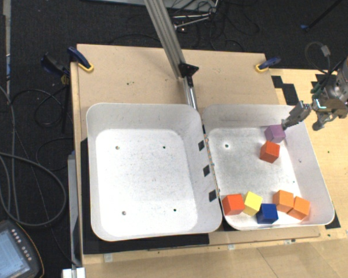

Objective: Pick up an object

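The worktop [139, 74] carries two white bins side by side. The left bin [104, 155] lies well away from me. The right bin [313, 172] holds all the blocks, and that is where my work is.

My arm [342, 91] comes in from the right, above the far right corner of that bin. My fingers [308, 116] are spread apart, one reaching down-left toward the purple block [274, 133], the other hanging further right outside the rim. Nothing sits between them.

The purple block lies near the bin's far right corner, just beside the tip of my nearer finger; whether they touch I cannot tell. An orange block [269, 151] sits just in front of it, close enough to get in the way. Along the near wall are five more: a red-orange block [233, 204], a yellow block [253, 202], a blue block [267, 213] and two orange ones [284, 200] [300, 207] bunched at the right.

By my reckoning the pick is not yet done: every block rests on the bin floor and I hold nothing. What remains is to straddle one block, close on it and lift.
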{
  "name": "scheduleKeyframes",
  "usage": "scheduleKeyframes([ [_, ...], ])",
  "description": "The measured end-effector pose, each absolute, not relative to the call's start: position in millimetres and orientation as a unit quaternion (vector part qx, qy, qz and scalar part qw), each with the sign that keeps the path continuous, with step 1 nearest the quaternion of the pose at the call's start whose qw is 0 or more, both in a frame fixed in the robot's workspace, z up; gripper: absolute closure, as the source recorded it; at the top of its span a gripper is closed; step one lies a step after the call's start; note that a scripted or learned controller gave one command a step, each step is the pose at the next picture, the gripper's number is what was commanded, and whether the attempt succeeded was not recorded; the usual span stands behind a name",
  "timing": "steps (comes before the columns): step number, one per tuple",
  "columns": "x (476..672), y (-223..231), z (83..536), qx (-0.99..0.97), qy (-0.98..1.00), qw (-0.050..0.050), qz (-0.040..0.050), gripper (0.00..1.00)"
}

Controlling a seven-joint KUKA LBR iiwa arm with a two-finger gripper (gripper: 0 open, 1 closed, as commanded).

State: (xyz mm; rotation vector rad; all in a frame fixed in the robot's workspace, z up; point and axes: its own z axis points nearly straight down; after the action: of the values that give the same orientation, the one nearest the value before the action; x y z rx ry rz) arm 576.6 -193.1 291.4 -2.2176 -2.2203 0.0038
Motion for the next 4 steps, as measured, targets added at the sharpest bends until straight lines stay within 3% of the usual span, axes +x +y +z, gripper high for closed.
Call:
scheduleKeyframes([
  [1,577.4,-193.0,293.9,-0.706,-0.708,0.0,-0.0001,0.0],
  [4,568.9,-185.8,118.6,-0.707,-0.707,0.002,0.0013,0.0],
])
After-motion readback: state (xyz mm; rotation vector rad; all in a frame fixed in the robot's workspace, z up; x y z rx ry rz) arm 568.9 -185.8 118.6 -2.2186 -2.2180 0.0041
